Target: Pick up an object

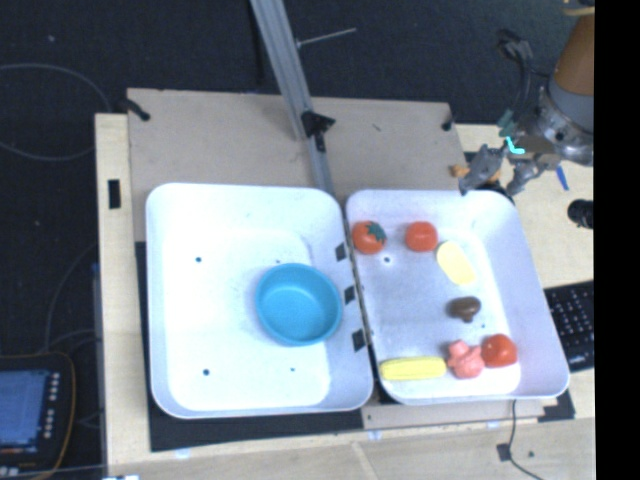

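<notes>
Zero picks done | two-finger hand [497, 171] hovering over right white bin's [535, 298] far corner, fingers spread, gripping nothing | small toy foods, e.g. round red tomato [421, 235], lying in that bin | descent and grasp pending

- The single camera looked down from above the bench [420, 138] at a slant.
- Both white bins [180, 268] filled mid-frame, fairly distant.

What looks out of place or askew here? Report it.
Nothing is spilled or damaged. The blue bowl sits upright in the left bin. The toy foods, including the corn cob, lie scattered in the right bin. The gripper hangs above that bin's far right corner.
</notes>
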Robot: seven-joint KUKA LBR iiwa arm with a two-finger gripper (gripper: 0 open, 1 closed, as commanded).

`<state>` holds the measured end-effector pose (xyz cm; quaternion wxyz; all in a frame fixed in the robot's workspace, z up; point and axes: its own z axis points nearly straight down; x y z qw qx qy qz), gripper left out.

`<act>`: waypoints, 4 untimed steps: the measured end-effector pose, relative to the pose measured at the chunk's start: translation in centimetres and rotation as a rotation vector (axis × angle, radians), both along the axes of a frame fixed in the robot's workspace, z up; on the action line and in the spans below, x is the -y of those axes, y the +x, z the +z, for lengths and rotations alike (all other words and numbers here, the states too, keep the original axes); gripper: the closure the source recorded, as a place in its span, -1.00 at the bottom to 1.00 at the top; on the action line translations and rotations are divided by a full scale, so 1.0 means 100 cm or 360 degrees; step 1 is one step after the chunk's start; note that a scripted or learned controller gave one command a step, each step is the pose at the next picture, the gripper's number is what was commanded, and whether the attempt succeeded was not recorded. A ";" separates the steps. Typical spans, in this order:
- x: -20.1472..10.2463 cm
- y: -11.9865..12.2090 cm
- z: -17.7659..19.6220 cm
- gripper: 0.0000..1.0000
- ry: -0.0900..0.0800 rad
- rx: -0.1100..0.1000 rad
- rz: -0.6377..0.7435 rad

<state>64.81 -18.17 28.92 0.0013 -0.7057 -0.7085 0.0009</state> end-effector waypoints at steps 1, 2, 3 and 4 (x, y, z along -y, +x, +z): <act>0.000 0.001 0.003 -1.00 -0.0002 0.0009 0.0001; 0.007 -0.003 -0.059 -1.00 -0.0006 -0.0001 -0.0008; 0.018 -0.005 -0.107 -1.00 -0.0007 0.0000 -0.0008; 0.010 -0.005 -0.163 -1.00 -0.0005 -0.0001 0.0001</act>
